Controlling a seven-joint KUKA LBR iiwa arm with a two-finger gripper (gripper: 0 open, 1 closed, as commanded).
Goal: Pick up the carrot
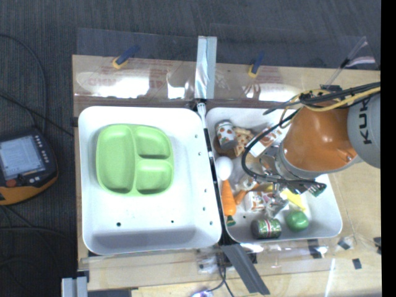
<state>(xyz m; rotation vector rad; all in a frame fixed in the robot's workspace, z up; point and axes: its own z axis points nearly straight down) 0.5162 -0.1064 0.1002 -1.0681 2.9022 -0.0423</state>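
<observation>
The carrot (228, 198) is a small orange stick with a green end, lying along the left wall of the right bin (331, 224). The arm's orange band and grey wrist hang over the middle of that bin, to the right of the carrot. The gripper (267, 189) points down among the cluttered items below the wrist, a short way right of the carrot, and the wrist and cables hide most of it. Nothing shows held between its fingers.
The left bin (148, 228) holds a green divided plate (133, 158). In the right bin lie a white egg (223, 166), a brown spotted toy (226, 135), a dark can (266, 228), a green round item (297, 220) and yellow pieces. Black cables loop beside the wrist.
</observation>
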